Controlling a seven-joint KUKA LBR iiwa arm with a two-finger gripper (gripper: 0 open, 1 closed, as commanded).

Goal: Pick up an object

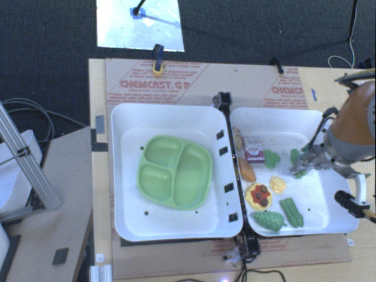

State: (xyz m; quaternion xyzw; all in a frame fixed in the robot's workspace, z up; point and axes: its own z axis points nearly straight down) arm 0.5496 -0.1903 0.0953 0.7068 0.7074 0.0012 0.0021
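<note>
The right bin (pixel 305 122) holds several toy foods: a pink box (pixel 254 148), a long bread roll (pixel 244 164), a small green piece (pixel 271 158), another green piece (pixel 294 155), a yellow piece (pixel 277 185), a red and yellow pizza slice (pixel 258 196), a leafy green lump (pixel 268 220) and a green pod (pixel 292 212). My gripper (pixel 301 168) is low in this bin, toward its right side, just below and right of the green piece and above the pod. Nothing is visibly lifted.
A green divided tray (pixel 175 172) lies in the left bin (pixel 126 134). A black divider (pixel 228 157) with clips runs between the bins. The arm's orange band (pixel 355 119) hangs over the right bin's right wall.
</note>
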